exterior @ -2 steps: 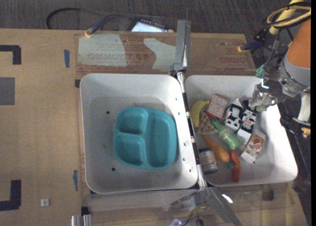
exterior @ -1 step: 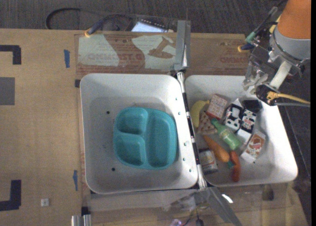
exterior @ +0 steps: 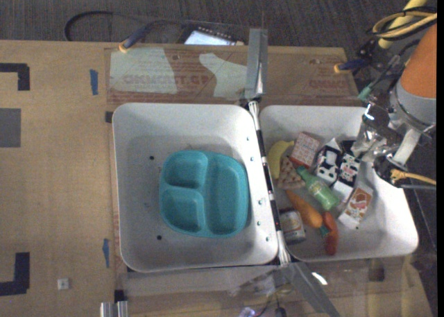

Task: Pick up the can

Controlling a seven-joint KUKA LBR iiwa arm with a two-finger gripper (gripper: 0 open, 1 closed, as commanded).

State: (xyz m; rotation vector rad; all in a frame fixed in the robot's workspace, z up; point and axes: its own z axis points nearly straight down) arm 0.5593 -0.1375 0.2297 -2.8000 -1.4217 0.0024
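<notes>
The can (exterior: 292, 226) is small, with a silvery top and a red-brown label. It stands at the front left corner of the right bin (exterior: 395, 239), against the wall between the bins. A carrot (exterior: 306, 209) lies just to its right. My gripper (exterior: 369, 146) hangs over the right bin's back right part, above the cow-patterned cartons (exterior: 338, 167). It is well to the right of the can and farther back, with nothing seen in it.
The right bin also holds a banana (exterior: 278, 156), a brown box (exterior: 305, 148), a green bottle (exterior: 320, 190), a red chilli (exterior: 331, 234) and a juice box (exterior: 357, 206). A teal divided plate (exterior: 205, 193) lies in the left bin (exterior: 132, 170).
</notes>
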